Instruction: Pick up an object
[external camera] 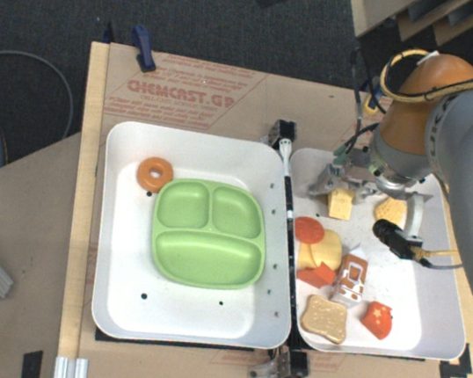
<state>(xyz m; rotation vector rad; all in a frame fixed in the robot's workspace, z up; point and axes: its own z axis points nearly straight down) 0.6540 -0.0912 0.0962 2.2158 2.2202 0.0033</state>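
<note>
- The pincer (350, 190) sits low at the far edge of the right bin (436, 335), spread, its fingers flanking a pale yellow cheese block (340, 204); I cannot tell if they touch it.
- Nothing is lifted yet: closing and raising remain.
- Toast (325, 318) lies at the near edge; the left bin (113, 235) carries a green tray (209, 233) and a doughnut (155, 173).

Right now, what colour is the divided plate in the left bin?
Light green, plain; the divided plate shows clearly in the camera view.

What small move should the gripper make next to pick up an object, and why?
Probably a short straight descent: the gripper sits at the far end of the right white bin, just above the pale yellow cheese-like block, and nothing is seen between its fingers. I cannot tell how far they are spread.
</note>
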